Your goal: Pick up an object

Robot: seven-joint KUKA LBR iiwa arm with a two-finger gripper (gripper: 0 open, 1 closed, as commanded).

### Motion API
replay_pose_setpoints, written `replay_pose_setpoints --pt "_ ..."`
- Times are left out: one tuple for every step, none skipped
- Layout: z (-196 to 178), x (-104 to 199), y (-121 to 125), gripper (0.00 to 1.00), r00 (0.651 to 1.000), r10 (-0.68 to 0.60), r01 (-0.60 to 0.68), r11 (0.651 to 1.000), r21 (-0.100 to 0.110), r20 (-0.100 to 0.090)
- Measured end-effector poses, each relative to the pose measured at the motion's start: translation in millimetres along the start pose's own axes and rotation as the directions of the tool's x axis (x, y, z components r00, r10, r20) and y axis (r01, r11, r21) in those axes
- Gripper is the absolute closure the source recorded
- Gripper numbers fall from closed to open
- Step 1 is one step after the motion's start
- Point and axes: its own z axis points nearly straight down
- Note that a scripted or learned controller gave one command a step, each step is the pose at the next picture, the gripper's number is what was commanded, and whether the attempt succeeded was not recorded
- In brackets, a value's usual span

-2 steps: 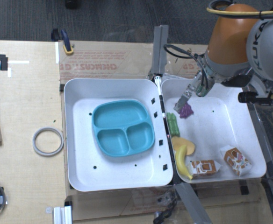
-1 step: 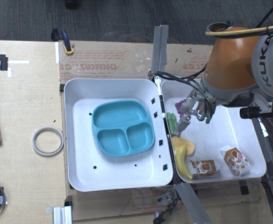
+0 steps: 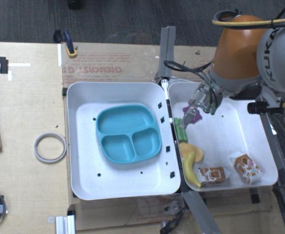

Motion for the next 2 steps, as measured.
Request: replay_pose_setpoints --pt "-9.3 -1.7 -1.1 1.00 1.000 0.006 -0.006 1.000 -0.001 0.002" --pt "-9.2 -1.6 -0.9 0.00 1.000 0.005 -0.005 1.000 -0.001 0.002"
